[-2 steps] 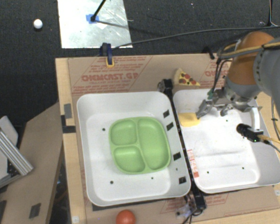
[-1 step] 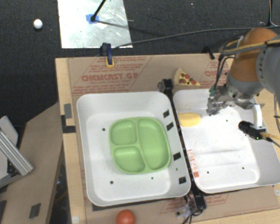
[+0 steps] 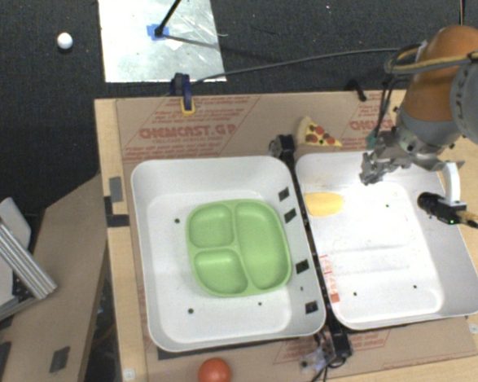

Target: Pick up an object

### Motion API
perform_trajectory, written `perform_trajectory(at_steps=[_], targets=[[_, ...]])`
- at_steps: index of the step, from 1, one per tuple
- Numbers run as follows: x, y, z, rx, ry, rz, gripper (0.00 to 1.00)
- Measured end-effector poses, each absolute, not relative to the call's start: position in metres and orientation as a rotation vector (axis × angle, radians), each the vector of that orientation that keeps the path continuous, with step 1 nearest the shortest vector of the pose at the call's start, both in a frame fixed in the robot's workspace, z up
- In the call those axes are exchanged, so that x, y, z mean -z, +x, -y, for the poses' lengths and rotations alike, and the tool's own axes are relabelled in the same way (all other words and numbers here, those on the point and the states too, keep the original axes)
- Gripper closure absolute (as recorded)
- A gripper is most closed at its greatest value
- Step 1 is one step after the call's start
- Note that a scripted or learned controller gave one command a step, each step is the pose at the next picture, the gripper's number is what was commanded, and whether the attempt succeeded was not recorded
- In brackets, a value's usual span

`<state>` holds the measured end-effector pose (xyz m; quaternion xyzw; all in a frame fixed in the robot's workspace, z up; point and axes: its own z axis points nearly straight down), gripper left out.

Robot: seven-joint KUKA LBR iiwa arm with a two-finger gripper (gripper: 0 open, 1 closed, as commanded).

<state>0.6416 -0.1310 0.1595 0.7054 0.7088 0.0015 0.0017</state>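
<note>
You see the yellow object (image 3: 324, 204) lying near the right bin's (image 3: 410, 297) far-left corner, with the gripper (image 3: 371, 171) hovering just beside it toward the far edge, its finger state unclear.

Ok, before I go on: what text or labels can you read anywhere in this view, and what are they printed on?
"CHEMCAST GP", red, on the brown board behind the left bin.
The same red print by the board's far right corner: partly hidden, unreadable.
Red marks along the right bin's left edge: too small to read.
</note>
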Motion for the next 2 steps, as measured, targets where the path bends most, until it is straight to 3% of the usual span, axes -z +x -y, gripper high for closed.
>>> perform_trajectory(at_steps=[2], targets=[[-0.289, 0.646, 0.129, -0.009, 2.208, -2.223, 1.00]])
